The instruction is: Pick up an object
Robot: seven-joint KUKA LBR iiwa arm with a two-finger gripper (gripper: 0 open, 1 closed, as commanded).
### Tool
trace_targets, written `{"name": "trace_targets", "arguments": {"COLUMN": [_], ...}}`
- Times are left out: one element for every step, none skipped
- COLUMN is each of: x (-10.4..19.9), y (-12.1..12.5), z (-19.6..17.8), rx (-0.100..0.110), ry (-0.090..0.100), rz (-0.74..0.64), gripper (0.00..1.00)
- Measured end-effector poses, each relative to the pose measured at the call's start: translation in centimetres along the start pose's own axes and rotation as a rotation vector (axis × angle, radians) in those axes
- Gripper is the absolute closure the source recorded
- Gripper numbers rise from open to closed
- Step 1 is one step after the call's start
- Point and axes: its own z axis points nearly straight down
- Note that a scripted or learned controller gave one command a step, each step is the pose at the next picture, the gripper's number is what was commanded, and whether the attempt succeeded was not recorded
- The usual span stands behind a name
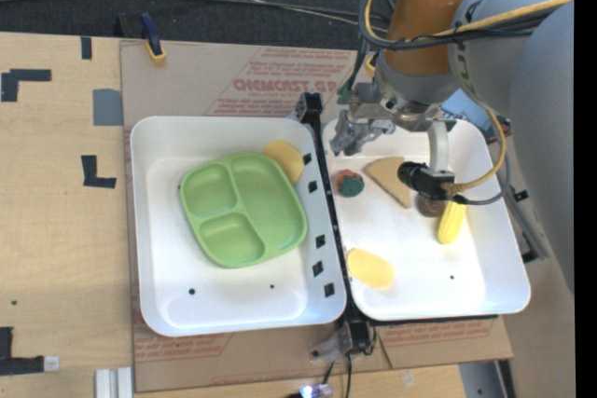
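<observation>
Claw (353, 137) above right bin, open or closed unclear; small green-red object (350, 184) just below, apart.

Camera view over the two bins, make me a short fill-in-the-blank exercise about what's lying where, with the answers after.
1. The green divided plate lies in the ____ bin.
2. The plate has ____ compartments.
3. The yellow banana lies in the ____ bin.
4. The arm's gripper hangs above the ____ bin.

Missing words: left; three; right; right
</observation>
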Motion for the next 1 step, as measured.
{"name": "trace_targets", "arguments": {"x": [6.13], "y": [-1.64], "z": [0.03], "rx": [0.000], "ry": [0.000], "rz": [-0.001], "gripper": [1.00]}}
